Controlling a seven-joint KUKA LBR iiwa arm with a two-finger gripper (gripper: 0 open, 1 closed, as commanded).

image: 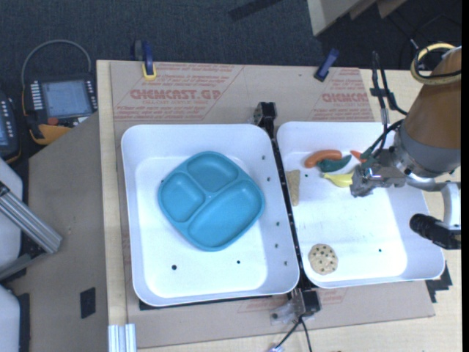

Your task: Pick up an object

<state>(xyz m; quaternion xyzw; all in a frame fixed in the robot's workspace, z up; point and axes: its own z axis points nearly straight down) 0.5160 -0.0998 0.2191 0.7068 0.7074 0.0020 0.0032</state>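
Observation:
The right bin holds an orange carrot-shaped toy, a yellow banana-like piece with a green bit beside it, a tan wedge by the left wall, and a round cookie near the front. My gripper hangs low over the bin's back right part, just to the right of the yellow piece. Nothing is seen between its fingers, and their state is hidden by the wrist.
The left bin holds a blue divided plate. A black divider with clips runs between the bins. The arm covers the right bin's back right corner. A pendant lies off the bench at left.

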